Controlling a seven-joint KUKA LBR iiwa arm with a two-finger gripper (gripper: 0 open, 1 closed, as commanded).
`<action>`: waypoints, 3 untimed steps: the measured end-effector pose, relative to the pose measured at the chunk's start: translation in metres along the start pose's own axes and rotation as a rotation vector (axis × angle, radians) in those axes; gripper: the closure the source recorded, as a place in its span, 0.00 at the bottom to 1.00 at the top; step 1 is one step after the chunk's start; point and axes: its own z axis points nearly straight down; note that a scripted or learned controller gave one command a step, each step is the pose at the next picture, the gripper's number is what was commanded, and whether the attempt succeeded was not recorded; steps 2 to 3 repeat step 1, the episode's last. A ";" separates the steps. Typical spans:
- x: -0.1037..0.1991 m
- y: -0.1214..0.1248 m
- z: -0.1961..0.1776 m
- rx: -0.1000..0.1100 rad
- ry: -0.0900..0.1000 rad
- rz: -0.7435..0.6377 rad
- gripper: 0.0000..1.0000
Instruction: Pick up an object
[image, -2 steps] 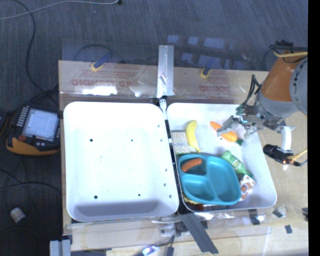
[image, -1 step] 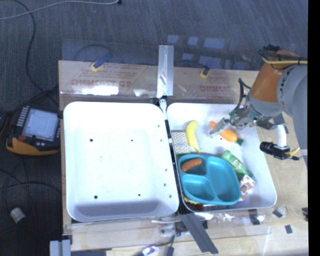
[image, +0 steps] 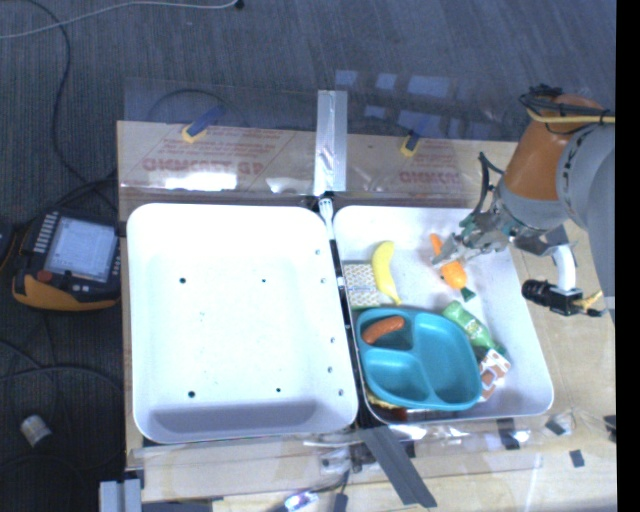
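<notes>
My gripper (image: 468, 243) reaches into the right bin (image: 530, 345) from the right, low over its far right part. A small orange piece (image: 436, 242) lies just left of it, and an orange object (image: 454, 276) sits just in front of it. A yellow banana (image: 385, 271) lies left of these. A blue divided tray (image: 420, 360) fills the bin's near part, with a reddish sausage (image: 385, 328) in its left compartment. A green bottle (image: 470, 324) lies along the tray's right side. I see nothing held in the gripper.
The left bin (image: 235, 320) stands beside the right one. A patterned flat packet (image: 362, 283) lies against the right bin's left wall, and a small carton (image: 494, 369) lies by the tray's right corner. A handheld pendant (image: 70, 260) rests on the floor at the left.
</notes>
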 end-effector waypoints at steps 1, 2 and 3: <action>-0.008 -0.048 -0.096 0.002 -0.001 -0.043 1.00; -0.008 -0.048 -0.096 0.002 -0.001 -0.043 1.00; -0.008 -0.048 -0.096 0.002 -0.001 -0.043 1.00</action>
